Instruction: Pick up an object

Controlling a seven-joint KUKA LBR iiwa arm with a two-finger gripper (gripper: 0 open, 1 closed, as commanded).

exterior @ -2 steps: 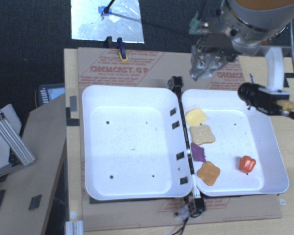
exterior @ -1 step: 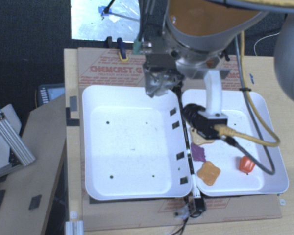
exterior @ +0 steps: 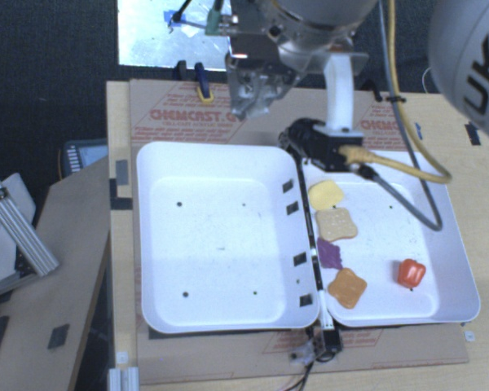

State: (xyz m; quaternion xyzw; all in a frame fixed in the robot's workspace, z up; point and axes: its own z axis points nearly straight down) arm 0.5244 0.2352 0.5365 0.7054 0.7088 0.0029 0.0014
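Observation:
The right bin (exterior: 455,261) holds several small toy foods. A yellow piece (exterior: 326,194) lies near its back left, with a beige toast slice (exterior: 337,225) just in front of it. A purple piece (exterior: 329,255) and an orange piece (exterior: 347,287) lie along the bin's left wall. A red pepper (exterior: 411,274) sits alone toward the front right. My gripper (exterior: 251,90) hangs high near the camera, over the cardboard behind the left bin's back edge, apart from all the objects and with nothing seen in it.
The left bin (exterior: 220,235) sits beside the right one, joined by a black-clipped divider (exterior: 306,235). A black fixture with yellow and grey cables (exterior: 391,169) crosses the right bin's back. A white post (exterior: 339,96) stands behind it.

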